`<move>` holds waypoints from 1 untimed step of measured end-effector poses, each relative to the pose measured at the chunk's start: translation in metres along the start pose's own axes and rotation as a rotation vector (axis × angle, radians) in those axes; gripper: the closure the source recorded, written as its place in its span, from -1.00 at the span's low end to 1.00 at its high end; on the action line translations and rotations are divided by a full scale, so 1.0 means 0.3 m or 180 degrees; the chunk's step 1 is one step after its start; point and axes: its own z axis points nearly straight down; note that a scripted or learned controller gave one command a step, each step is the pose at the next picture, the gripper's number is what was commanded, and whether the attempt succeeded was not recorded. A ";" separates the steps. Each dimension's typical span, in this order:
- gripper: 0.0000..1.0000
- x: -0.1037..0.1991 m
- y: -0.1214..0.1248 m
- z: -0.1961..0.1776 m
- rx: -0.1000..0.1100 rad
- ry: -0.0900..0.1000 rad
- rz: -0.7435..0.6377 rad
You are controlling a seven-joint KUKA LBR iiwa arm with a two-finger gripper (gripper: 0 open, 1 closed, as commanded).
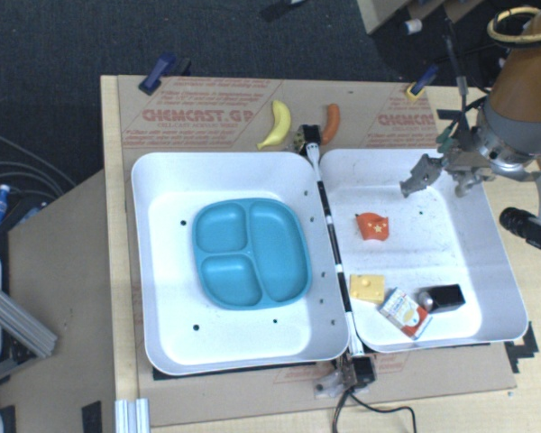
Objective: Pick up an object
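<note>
Gripper poised above the right bin — approach stage of a pick.

The gripper (440, 175) hangs over the far edge of the right bin (487, 269), fingers spread and holding nothing. Nearest candidate: the red object (372, 226), lying alone toward the bin's left wall; the yellow block (368, 288), small carton (402, 312) and black item (444, 298) cluster along the near edge. Best practice, judged from this layout — centre over the isolated red object, descend vertically, and close only once the fingers straddle it.
</note>
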 end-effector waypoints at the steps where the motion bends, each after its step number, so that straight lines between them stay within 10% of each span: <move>1: -1.00 0.130 0.225 0.323 0.0003 0.0000 -0.0001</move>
